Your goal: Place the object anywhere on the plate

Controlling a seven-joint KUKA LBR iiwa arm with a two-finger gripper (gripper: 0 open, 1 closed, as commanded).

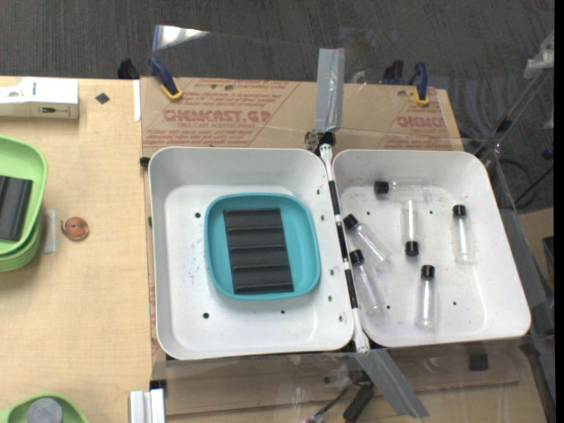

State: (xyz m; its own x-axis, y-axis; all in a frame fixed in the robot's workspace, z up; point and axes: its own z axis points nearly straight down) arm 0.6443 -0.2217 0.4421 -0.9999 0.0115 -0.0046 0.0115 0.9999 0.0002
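Dark grey carpet floor (264, 16) at the top of the view; pale wooden bench (79, 324) below and to the left.

1. Brown cardboard sheet (238, 108), printed in red, lying under both bins, its far edge pinned by two orange-tipped clamps (166, 85).
2. Left bin (176, 324), white, shallow, touching its neighbour along the centre seam.
3. Right bin (493, 315), white, shallow, same size.
4. Teal plate (304, 254), rounded square, sitting flat in the middle of the left bin.
5. Black ribbed pad (257, 252), resting on the plate and covering most of its floor.
6. Green tray (26, 170), cut off by the left edge, holding a dark block.
7. Clear vials (408, 223), six counted, each with a black cap; all lie flat and scattered on the floor of the right bin, two close to the seam, none on the plate.
8. Grey tape strip (330, 86), upright behind the seam.
9. White box (40, 98), far left corner of the bench.
10. Small reddish disc (76, 228), beside the green tray.

Gripper: grasp state cannot be told.
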